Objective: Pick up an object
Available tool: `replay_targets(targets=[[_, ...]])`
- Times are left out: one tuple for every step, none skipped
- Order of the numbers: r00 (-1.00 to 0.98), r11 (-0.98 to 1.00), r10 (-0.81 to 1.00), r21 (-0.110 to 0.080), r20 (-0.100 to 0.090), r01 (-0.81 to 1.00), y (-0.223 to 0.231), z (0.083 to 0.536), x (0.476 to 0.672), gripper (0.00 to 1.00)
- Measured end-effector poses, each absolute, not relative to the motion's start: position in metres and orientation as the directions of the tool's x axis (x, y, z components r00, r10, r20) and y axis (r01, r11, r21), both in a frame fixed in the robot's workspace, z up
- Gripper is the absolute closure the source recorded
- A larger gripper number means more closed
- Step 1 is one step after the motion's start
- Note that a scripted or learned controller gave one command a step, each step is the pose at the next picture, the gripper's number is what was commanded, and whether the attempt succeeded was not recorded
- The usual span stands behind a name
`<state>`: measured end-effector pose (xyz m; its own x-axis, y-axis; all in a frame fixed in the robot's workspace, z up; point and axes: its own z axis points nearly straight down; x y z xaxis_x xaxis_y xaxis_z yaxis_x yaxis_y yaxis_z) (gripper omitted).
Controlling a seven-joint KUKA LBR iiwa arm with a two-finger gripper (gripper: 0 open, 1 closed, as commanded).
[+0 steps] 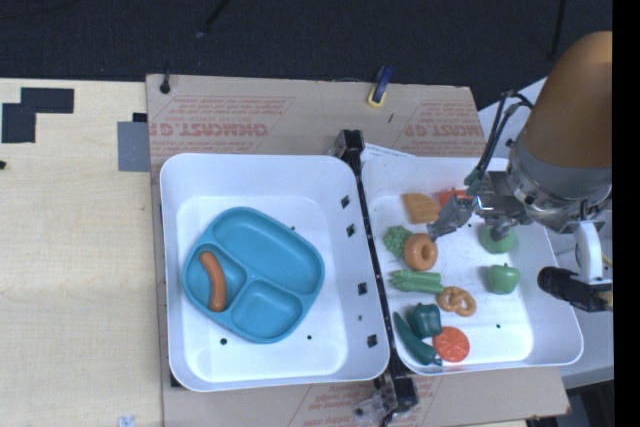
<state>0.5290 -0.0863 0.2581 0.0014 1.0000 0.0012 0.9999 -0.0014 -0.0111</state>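
My gripper hangs low over the right bin, just above and to the right of a brown donut. An orange piece lies just to the gripper's left, and a small red item peeks out behind it. Close by are a green broccoli, a green cucumber, a pretzel, a green pepper and a pale green fruit partly under the wrist. Nothing shows in the gripper.
At the right bin's front lie a teal pepper, a red tomato and a dark green vegetable. The left bin holds a blue divided plate with a sausage. A black divider separates the bins.
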Motion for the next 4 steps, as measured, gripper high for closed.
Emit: replay_targets(targets=[[0.0,0.0,1.0,-0.001,0.0,1.0,-0.086,0.263,0.531,0.0],[0.0,0.0,1.0,-0.008,0.001,1.0,-0.088,0.219,0.53,0.0],[0.0,0.0,1.0,-0.009,0.002,1.0,-0.091,0.156,0.532,0.0],[0.0,0.0,1.0,-0.007,0.002,1.0,-0.097,0.108,0.527,0.0]])
